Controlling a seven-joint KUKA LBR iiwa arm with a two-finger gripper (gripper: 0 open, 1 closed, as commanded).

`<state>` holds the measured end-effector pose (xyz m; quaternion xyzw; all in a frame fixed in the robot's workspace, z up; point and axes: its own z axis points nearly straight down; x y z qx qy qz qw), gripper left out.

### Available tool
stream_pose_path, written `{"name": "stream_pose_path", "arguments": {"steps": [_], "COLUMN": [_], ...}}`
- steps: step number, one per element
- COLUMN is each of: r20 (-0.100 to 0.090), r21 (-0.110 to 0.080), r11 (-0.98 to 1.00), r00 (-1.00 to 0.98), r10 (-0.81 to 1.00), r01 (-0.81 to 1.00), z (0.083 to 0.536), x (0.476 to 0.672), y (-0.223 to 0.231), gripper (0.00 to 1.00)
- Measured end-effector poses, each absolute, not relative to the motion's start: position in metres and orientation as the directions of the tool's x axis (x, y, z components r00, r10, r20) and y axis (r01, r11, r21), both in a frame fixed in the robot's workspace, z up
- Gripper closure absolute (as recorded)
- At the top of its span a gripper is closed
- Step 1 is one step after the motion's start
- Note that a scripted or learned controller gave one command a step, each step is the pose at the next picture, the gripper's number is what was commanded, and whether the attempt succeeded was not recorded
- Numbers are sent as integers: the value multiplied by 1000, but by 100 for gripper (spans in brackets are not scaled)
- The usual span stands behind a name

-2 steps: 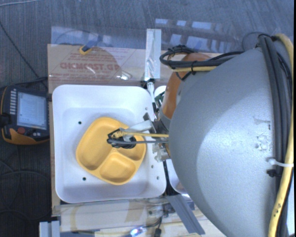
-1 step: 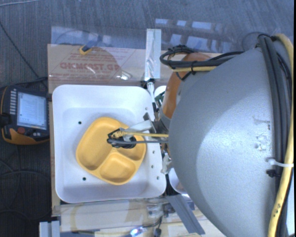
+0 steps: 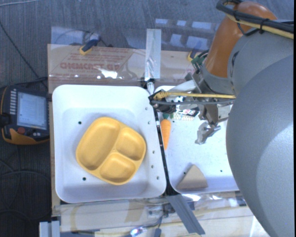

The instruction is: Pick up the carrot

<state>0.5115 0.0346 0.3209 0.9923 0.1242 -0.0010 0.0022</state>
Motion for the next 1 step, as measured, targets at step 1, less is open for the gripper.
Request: {"name": "stream_pose_path", "arguments": {"steps": [1], "r20": [-8], "r21": [6], "r11": [-966], "r00": [966], "r10": [257], "r01": [257], "z": [329], "x": [511], "y": [35], "gripper": [100]}}
